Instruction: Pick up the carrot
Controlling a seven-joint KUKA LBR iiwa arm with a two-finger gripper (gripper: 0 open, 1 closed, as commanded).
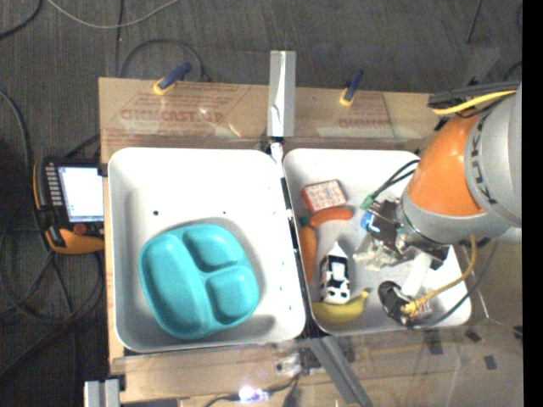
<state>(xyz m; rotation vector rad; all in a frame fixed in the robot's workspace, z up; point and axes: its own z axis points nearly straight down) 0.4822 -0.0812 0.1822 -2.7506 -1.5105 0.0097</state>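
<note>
At the far left of the frame a handheld pendant [72, 203] with a lit screen lies beside the surface [136, 108]. Next comes the left bin [127, 176], which holds a teal divided plate [199, 280] in its lower half.

The right bin [293, 185] carries the clutter. The carrot [307, 248] lies against this bin's left wall, just right of the divider between the two bins. Its long axis runs nearly up and down the frame, tilted only slightly; I cannot tell for certain which end is the tip. Just above it an orange-red sausage-shaped item [329, 216] lies crosswise, and above that sits a small reddish box [323, 195]. To the carrot's right stands a black-and-white cow figure [336, 280], with a banana [341, 309] along the bin's lower edge.

Further right, the gripper [386, 248] hangs over the middle of the right bin, under the arm's orange band [445, 176]. It is apart from the carrot, with the cow between them. Whether the jaws are spread or pressed together I cannot tell; cables and hardware clutter them.

By my judgement nothing of the pick is done: the carrot rests in the bin, untouched. Left are the move across to the left wall, the descent, the closing and the lift.
</note>
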